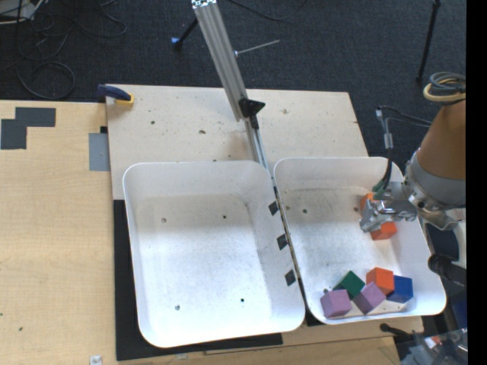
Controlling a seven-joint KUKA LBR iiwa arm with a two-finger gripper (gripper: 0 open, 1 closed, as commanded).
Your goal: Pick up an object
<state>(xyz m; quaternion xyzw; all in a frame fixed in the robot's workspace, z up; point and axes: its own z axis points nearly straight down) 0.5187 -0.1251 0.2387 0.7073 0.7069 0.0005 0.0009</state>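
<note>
Orange block (383, 230), small and cube-like, beneath pincer (375, 216).

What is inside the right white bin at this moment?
The right bin holds a cluster near its front edge: green block, orange block, blue block, two purple blocks. Another orange block lies at the hand, which partly covers it.

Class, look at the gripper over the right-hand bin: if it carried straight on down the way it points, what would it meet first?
Most likely the orange block right at the gripper, with the right bin floor beneath. Depth is hard to judge from this slanted view, so they may already touch.
</note>
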